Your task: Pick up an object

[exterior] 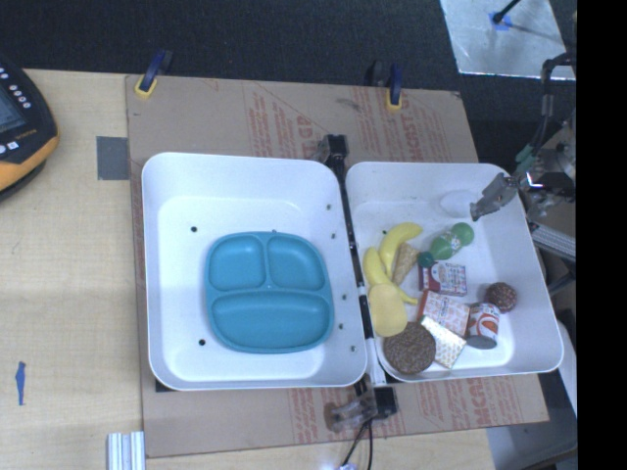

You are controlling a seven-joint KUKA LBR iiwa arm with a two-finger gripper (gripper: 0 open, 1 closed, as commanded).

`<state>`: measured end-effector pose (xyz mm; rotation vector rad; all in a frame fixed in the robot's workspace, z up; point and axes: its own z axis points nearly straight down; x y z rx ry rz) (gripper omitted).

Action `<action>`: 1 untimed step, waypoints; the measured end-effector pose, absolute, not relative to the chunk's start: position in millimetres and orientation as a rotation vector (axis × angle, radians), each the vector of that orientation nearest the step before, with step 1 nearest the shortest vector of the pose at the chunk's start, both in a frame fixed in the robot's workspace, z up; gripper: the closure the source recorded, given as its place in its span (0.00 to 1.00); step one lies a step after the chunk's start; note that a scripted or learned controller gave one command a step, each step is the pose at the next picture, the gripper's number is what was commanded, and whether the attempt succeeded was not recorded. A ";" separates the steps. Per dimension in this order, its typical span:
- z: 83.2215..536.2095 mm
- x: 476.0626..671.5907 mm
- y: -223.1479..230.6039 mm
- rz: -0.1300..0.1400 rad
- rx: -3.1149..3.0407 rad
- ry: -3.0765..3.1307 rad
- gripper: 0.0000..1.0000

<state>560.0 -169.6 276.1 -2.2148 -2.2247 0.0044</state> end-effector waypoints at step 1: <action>140.4 579.4 -119.6 0.012 -2.201 -2.224 0.00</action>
